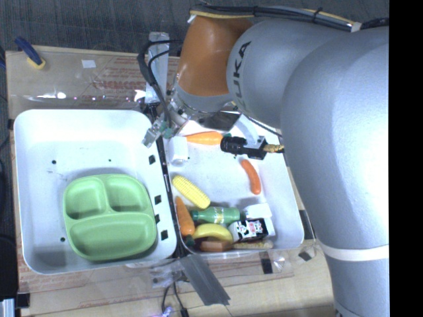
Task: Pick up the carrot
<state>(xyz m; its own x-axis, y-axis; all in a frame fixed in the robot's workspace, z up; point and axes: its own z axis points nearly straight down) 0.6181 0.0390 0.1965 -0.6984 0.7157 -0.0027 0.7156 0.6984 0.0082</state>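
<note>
The carrot is a short orange piece lying flat near the back of the right bin, pointing left and right. My gripper hangs below the orange wrist band, over the divider between the two bins at the back. It sits just left of the carrot, with a small gap between them. Nothing shows held in it. A black fitting with a brass end on the arm lies just right of the carrot.
The right bin also holds a red sausage, a corn cob, a green bottle, a banana, another orange stick and a small carton. A green divided plate lies in the left bin.
</note>
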